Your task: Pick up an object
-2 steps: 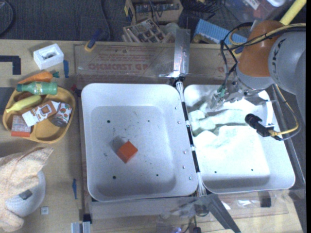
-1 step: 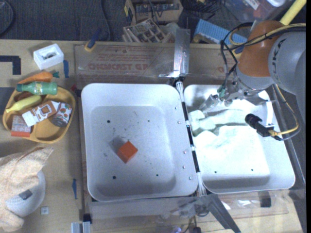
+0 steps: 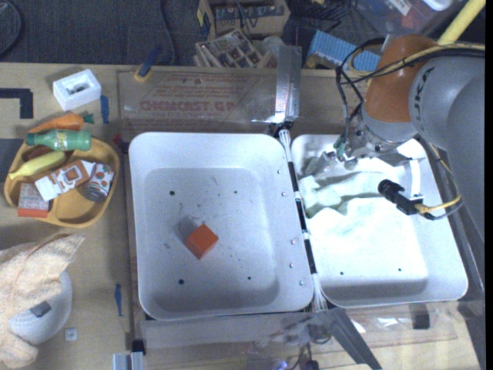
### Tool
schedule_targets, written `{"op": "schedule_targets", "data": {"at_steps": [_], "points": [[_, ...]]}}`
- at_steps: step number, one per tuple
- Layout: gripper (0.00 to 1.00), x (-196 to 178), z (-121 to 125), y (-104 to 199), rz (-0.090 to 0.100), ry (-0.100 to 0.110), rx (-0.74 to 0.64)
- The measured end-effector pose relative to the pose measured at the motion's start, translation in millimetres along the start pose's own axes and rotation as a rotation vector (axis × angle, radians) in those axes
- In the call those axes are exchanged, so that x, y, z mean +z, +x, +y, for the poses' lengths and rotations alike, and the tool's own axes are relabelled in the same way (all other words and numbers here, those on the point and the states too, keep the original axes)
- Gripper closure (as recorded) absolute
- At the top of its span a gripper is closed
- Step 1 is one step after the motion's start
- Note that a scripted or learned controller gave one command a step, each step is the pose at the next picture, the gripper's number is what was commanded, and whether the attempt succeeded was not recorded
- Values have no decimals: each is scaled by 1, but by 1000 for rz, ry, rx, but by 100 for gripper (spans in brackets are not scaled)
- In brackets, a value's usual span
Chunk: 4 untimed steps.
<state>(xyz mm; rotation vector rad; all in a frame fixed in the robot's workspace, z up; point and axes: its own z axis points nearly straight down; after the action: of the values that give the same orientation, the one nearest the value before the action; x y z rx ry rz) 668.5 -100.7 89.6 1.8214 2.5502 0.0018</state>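
Camera view, one entry per item. Small orange cube-shaped block [image 3: 202, 240]: left shallow white bin [image 3: 146, 206], slightly toward 7 o'clock of centre, well apart from every wall, open floor all round. Grey arm with orange band [image 3: 400, 75]: enters at 2 o'clock, partly cut off by the frame. Two-finger gripper [image 3: 339, 156]: low over the right shallow white bin [image 3: 400, 284] near its 11 o'clock corner; blurred against white, grip state cannot be told. Yellow bowl of packaged items [image 3: 88, 214]: bench, 9 o'clock.
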Motion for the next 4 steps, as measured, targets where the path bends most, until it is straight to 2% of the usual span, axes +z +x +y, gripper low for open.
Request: {"op": "schedule_targets", "data": {"at_steps": [1, 2, 3, 4], "points": [[100, -12, 2, -1, -1, -8, 1], [100, -33, -1, -2, 1, -1, -189], [0, -33, -1, -2, 1, -1, -189], [0, -2, -51, -3, 1, -7, -99]]}}
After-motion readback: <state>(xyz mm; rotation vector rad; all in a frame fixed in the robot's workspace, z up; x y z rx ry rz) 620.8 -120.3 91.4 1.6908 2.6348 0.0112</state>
